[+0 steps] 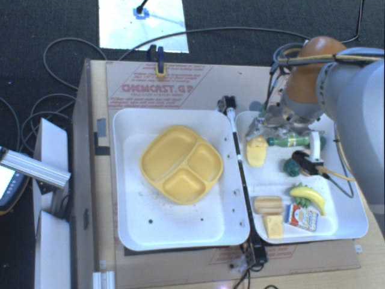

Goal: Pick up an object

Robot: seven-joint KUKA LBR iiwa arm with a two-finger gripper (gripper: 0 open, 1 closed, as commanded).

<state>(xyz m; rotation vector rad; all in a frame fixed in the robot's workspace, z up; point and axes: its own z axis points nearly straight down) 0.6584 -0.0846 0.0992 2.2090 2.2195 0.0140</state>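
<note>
My gripper point(260, 127) hangs low over the far-left corner of the right bin point(355, 221), just above a pale yellow piece point(257, 152) that lies by the divider; from this slanted view I cannot tell how it is set. My arm point(337, 83) comes in from the right, its orange band point(313, 65) above the wrist. Near the gripper lies a green bottle point(292, 141) with a white cap, on its side. Toward the front of that bin sit a dark green lump point(292, 167), a banana point(310, 196), a bread roll point(268, 205), a yellow cheese wedge point(274, 226) and a small carton point(302, 217). The left bin point(129, 221) holds 1 yellow divided plate point(182, 163) with 3 compartments.
</note>
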